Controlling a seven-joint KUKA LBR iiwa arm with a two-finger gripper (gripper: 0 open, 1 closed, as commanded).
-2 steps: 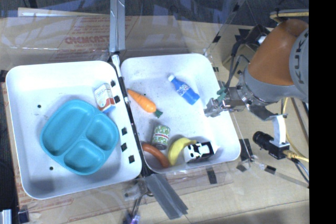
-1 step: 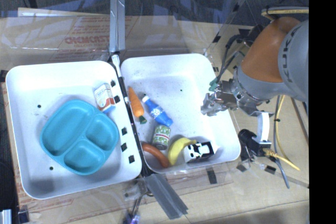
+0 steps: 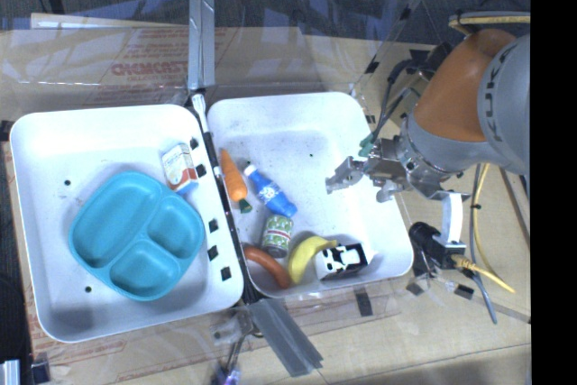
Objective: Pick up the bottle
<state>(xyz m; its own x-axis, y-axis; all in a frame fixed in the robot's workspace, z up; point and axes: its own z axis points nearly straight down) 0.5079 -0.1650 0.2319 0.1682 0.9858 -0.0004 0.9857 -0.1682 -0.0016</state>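
A small blue bottle (image 3: 270, 192) with a white cap lies on its side in the right bin (image 3: 297, 117), left of centre, beside an orange carrot (image 3: 233, 178). My gripper (image 3: 365, 179) hangs over the right half of that bin, well to the right of the bottle and apart from it. Its fingers stand open with nothing between them. The grey arm with its orange band (image 3: 460, 95) reaches in from the right.
Below the bottle lie a green can (image 3: 278, 233), a banana (image 3: 306, 255), a red sausage (image 3: 264, 265) and a black-and-white object (image 3: 343, 259). The left bin (image 3: 54, 131) holds a blue divided plate (image 3: 137, 233) and a small white container with a red label (image 3: 178, 165).
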